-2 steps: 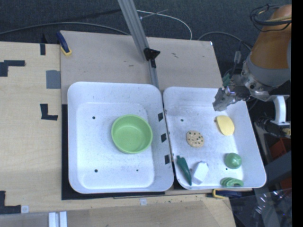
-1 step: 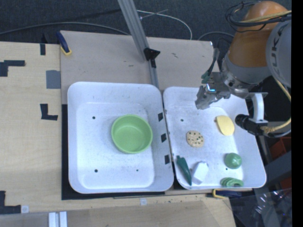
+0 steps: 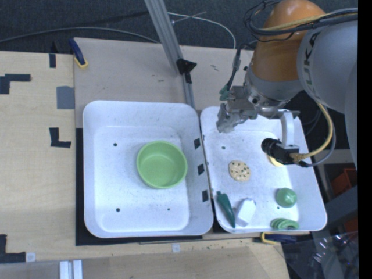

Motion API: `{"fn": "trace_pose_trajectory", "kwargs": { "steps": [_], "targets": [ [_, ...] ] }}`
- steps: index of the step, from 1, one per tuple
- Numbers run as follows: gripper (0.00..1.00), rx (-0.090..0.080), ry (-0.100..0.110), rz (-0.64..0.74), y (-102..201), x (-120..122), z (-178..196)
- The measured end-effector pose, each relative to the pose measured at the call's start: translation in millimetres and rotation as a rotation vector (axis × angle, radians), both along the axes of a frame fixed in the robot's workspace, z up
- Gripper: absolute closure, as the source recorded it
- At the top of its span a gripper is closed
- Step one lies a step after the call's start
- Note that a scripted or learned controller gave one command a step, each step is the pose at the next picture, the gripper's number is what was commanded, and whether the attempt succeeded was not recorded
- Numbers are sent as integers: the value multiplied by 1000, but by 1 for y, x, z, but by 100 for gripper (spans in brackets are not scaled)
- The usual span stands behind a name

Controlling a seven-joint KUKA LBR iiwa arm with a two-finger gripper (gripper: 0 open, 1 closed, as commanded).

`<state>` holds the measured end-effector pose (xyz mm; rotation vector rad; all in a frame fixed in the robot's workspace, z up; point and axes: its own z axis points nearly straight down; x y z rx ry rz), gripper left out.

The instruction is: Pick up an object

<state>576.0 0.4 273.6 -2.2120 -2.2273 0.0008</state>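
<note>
The cookie lies flat in the middle of the right bin, well apart from my gripper. I hang over the far left corner of this bin, and I hold nothing; how wide my fingers are, I cannot tell. Near the front edge are a green ball, a white block and a dark green piece. The left bin has a green bowl.
</note>
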Motion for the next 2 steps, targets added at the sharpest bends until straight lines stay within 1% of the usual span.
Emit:
{"fn": "trace_pose_trajectory", "kwargs": {
  "steps": [1, 2],
  "targets": [
    [100, -1, 2, -1, 48, -1, -18],
    [100, -2, 3, -1, 93, 14, -46]
  ]
}}
